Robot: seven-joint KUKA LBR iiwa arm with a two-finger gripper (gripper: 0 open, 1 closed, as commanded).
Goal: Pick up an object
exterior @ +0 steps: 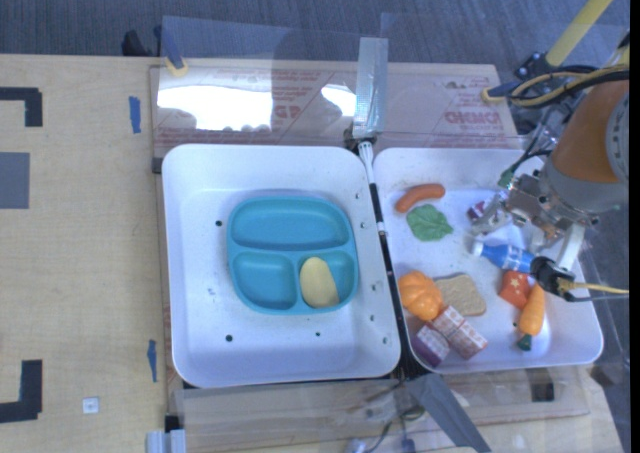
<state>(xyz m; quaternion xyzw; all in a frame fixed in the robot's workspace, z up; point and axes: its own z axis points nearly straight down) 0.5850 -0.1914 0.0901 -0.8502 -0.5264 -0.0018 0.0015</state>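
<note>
My gripper (pixel 497 224) hangs low over the middle of the right bin (pixel 585 346), reaching in from the right. Just under it lies a blue and white item (pixel 508 257), and a small dark red piece (pixel 478 210) sits at its left side. I cannot make out whether anything is held. Around it lie a sausage (pixel 419 196), a green leaf (pixel 430 223), an orange pepper (pixel 420 295), a bread slice (pixel 461 294), a pink and purple box (pixel 450 334), a carrot (pixel 531 315) and a red piece (pixel 513 287).
The left bin (pixel 190 271) holds a blue divided tray (pixel 285 231) with a yellow potato-shaped item (pixel 318 282) in its lower right compartment. A clear plastic sheet (pixel 260 91) lies behind the bins. Cables (pixel 540 86) run at the upper right.
</note>
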